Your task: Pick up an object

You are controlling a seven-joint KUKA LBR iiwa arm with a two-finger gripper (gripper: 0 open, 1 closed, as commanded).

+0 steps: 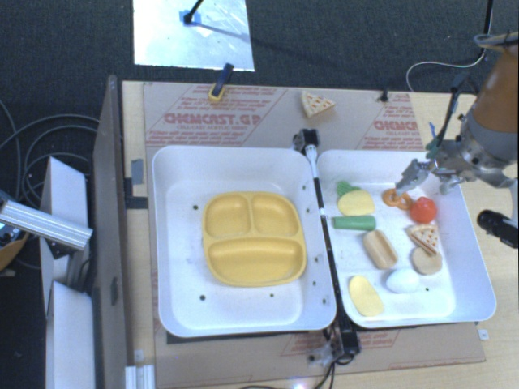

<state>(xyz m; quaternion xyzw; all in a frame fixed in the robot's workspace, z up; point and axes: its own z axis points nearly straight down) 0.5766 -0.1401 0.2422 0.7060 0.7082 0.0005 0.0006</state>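
A cardboard-covered bench (243, 112) printed with red lettering carried 2 shallow white bins side by side, dark carpet lying beyond it and loose black cables (32, 152) trailing at the left. An aluminium rail (45, 224) jutted in from the left edge.

Nearest the camera in the right bin (478, 298) lay a pale yellow toy slice (366, 296) and a white egg (401, 280). Behind them sat a tan bread roll (379, 248), a brown bun (426, 260) and a sandwich wedge (425, 236). Farther back came a green cylinder (353, 223), a yellow lemon-like piece (356, 203) with a small green piece (346, 188) at its far edge, a red tomato (423, 209) and an orange pretzel (396, 198): 10 toy foods in all.

The left bin (174, 168) held 1 yellow divided plate (253, 238) with 3 compartments.

The gripper (427, 174) hovered over the far part of the right bin, just above the pretzel and tomato, its 2 fingers spread apart with nothing between them.

Beyond the bins, 1 cheese wedge (317, 104) rested on the cardboard, with a yellow-and-blue clip (220, 86) to its left. Farthest away, a shiny sheet (193, 23) lay on the carpet.
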